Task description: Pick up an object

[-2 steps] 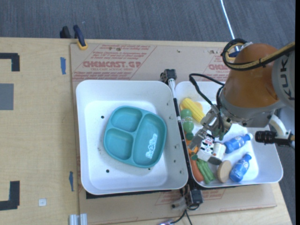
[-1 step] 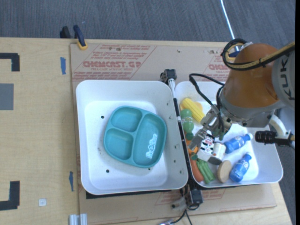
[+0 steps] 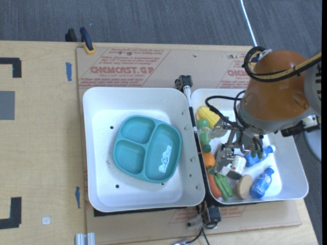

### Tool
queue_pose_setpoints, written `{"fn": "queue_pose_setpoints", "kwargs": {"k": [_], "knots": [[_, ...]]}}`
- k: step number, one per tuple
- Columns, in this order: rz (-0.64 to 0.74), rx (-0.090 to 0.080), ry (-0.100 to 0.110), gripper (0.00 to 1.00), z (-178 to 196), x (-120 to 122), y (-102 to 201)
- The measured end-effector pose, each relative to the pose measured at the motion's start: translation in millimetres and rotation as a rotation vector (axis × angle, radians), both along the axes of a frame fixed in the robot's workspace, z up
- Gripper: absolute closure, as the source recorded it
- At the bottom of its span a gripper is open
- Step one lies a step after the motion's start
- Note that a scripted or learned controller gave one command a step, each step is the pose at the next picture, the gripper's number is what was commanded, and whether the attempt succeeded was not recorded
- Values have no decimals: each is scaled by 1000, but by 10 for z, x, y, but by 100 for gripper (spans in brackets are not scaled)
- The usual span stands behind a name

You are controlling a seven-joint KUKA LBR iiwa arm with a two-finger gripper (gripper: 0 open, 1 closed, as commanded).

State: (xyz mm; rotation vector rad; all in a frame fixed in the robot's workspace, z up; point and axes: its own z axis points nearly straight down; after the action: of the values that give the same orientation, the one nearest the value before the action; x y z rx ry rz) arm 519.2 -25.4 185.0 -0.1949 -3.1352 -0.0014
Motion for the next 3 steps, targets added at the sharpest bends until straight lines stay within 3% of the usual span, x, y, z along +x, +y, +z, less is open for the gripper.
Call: {"fn": "queue_pose_setpoints", "kwargs": {"k": [3], "knots": [[1, 0, 0, 0, 0, 0, 0]]}}
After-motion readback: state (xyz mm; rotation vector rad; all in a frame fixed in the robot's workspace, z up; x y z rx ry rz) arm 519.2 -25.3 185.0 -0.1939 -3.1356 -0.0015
